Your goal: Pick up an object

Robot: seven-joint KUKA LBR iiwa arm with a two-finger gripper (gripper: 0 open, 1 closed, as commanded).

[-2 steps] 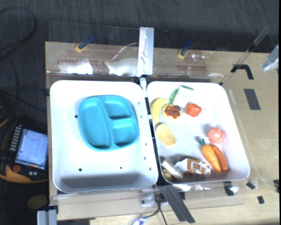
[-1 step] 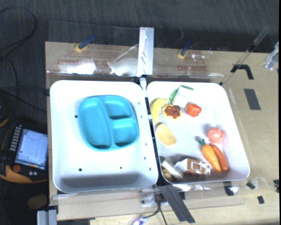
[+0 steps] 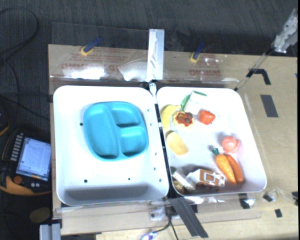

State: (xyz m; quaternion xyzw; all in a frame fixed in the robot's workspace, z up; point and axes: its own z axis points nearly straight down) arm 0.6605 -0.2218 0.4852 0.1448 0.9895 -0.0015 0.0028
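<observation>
the objects to pick from lie in the right bin [image 3: 250, 134], a loose scatter of toy food: a carrot [image 3: 230, 167] near the front right, a pink round piece [image 3: 230, 143] just behind it, a red piece [image 3: 206, 116] toward the back, a banana [image 3: 167, 115] along the dividing wall, a pale yellow piece [image 3: 177, 143] below it, and a brown carton [image 3: 206, 178] lying on its side at the front edge. a white and green carton [image 3: 192, 102] sits at the back beside the banana, touching a small dark red and orange item [image 3: 184, 118]. the left bin [image 3: 70, 179] carries a blue divided tray [image 3: 115, 129], most likely the place a picked piece would go. the pieces lie mostly apart, so the red piece and the pink one look the easiest to close on; the banana and front carton hug the walls, which would crowd a grasp. the gripper [image 3: 286, 34] is up at the far right corner, well away from both bins, small and blurred, and i cannot tell how it is set. judging by this, no approach to any piece has begun
</observation>
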